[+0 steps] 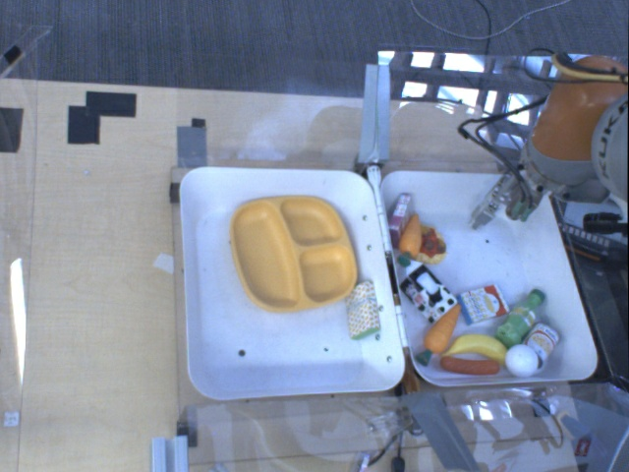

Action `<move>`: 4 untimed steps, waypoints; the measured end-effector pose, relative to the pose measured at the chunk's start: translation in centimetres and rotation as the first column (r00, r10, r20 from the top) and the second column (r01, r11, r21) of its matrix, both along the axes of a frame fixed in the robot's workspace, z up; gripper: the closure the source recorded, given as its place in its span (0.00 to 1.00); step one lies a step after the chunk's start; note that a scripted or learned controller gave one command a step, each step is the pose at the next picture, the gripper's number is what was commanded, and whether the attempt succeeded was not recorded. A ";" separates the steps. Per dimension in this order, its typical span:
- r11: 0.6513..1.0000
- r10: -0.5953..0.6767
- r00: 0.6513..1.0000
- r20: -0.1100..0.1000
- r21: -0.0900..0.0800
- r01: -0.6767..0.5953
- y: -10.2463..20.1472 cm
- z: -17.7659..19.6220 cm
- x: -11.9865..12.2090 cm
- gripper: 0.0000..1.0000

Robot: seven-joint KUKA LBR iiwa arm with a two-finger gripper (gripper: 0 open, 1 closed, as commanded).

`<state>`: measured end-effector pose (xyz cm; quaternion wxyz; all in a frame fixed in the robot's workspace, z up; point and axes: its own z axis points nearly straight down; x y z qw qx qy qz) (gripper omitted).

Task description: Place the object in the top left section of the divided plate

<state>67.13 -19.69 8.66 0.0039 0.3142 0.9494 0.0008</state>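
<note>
Over the upper right part of the right bin (pixel 575 293), the end effector (pixel 488 212) hangs from the grey arm (pixel 580 126) with its orange band; whether it is open or closed cannot be told, and nothing shows between its tips. Below and left of it, along the bin's left wall, lie a dark red bottle (pixel 398 216), a small carrot (pixel 411 234) and a red-and-yellow piece (pixel 430 247). Lower down sit a black-and-white block (pixel 426 293), a larger carrot (pixel 442 330), a small carton (pixel 482 304), a green bottle (pixel 520 317), a banana (pixel 476 346), a red sausage (pixel 470 366), a white ball (pixel 521 360) and a small can (pixel 542 340). On the left bin (pixel 201 352) rests the yellow divided plate (pixel 293 252), its sections bare. A pale speckled pouch (pixel 364 311) lies just beside the plate's lower right edge. Both bins stand on the wooden worktop (pixel 88 293).
</note>
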 end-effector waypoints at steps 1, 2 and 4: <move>0.827 0.562 0.827 0.001 -0.005 -0.562 0.9 0.1 -1.9 1.00; 0.647 0.763 0.647 0.000 -0.006 -0.763 0.1 0.2 -2.5 1.00; 0.238 0.971 0.238 -0.004 -0.004 -0.971 1.5 13.4 -3.3 1.00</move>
